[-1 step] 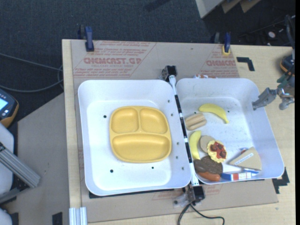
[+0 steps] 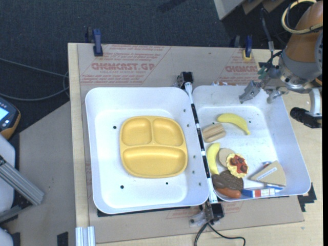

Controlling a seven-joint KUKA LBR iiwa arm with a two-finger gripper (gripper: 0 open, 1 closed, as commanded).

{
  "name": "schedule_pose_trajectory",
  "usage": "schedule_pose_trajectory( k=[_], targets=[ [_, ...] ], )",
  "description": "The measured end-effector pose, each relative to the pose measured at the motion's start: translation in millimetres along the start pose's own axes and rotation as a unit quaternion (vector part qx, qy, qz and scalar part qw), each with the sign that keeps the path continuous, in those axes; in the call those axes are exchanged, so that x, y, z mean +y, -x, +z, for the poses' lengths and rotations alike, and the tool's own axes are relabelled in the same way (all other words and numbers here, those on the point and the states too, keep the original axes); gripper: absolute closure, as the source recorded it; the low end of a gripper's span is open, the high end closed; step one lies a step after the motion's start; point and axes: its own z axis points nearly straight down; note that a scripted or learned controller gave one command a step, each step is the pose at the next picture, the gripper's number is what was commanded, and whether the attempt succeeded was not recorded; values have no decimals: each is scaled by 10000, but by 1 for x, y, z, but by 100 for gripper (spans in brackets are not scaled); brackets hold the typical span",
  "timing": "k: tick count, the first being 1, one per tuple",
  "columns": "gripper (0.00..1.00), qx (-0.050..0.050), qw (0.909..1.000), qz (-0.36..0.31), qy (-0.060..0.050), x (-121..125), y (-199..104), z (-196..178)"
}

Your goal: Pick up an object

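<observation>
toy food [image 2: 231, 164] in right bin [image 2: 292, 137]; "chemcast gp" on board [image 2: 123, 65]

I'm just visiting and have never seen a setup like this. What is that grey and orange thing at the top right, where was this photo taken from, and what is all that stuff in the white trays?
The grey and orange thing is a robot arm, reaching in from the right. At its end sits its hand, a two-finger grasper, hanging over the far edge of the right bin. Nothing is visible between its fingers, so it holds nothing.

The photo comes from one fixed camera above the bench, looking down at a slant.

Two shallow white bins lie side by side. The left bin holds a yellow divided plate. The right bin holds toy food: a banana, a second banana, a small bread roll, a mini pizza, a sausage, a sandwich wedge and a marker pen.

The robot's job is to pick one item up.
</observation>
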Motion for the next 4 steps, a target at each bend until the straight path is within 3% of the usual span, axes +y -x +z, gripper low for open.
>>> schedule_pose_trajectory(
  k=[1,2,3,4],
  targets=[
    [0,8,10000,51,52,-31,-9,76],
    [100,-18,9999,35,95,-28,-8,60],
    [0,-13,10000,37,79,-29,-8,62],
    [0,13,10000,24,-36,-73,-61,80]
  ],
)
